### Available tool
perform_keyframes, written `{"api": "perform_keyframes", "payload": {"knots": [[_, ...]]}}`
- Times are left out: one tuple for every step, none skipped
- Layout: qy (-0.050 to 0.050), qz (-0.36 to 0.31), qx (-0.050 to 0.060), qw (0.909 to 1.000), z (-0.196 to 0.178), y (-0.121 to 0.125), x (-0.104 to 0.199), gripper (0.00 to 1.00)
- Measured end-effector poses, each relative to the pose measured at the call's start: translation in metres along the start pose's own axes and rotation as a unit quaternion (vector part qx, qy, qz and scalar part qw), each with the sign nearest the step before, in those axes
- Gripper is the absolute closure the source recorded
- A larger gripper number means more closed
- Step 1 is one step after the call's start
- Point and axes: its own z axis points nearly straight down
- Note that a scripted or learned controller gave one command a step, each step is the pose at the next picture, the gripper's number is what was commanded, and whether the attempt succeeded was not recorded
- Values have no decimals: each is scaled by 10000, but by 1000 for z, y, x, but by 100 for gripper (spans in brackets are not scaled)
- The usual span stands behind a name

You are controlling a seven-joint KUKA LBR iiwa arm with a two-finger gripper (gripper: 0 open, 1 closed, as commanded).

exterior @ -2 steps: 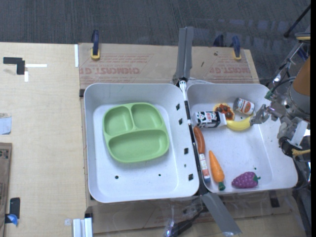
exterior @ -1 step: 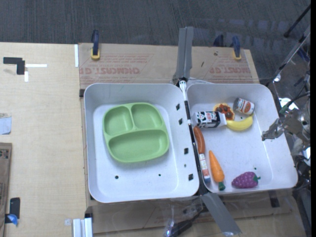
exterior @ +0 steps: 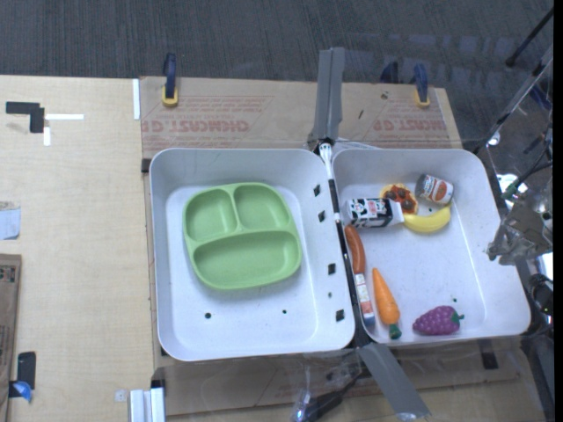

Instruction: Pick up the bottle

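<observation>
The bottle (exterior: 369, 211) is white with black cow patches and lies on its side in the right bin (exterior: 471, 275), near that bin's upper left. It rests against a yellow banana (exterior: 428, 221) on its right. My gripper (exterior: 517, 238) hangs at the right rim of the right bin, well to the right of the bottle and apart from it. Nothing shows in its grasp.
Beside the bottle lie a small can (exterior: 434, 189), an orange-red toy (exterior: 398, 196), a sausage (exterior: 354, 247), a carrot (exterior: 384, 295) and purple grapes (exterior: 437, 321). A green divided plate (exterior: 242, 234) sits in the left bin (exterior: 167, 271).
</observation>
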Motion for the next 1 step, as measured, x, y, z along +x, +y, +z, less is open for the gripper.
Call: {"api": "perform_keyframes", "payload": {"knots": [[0, 3, 1, 10000, 0, 0, 0, 0]]}}
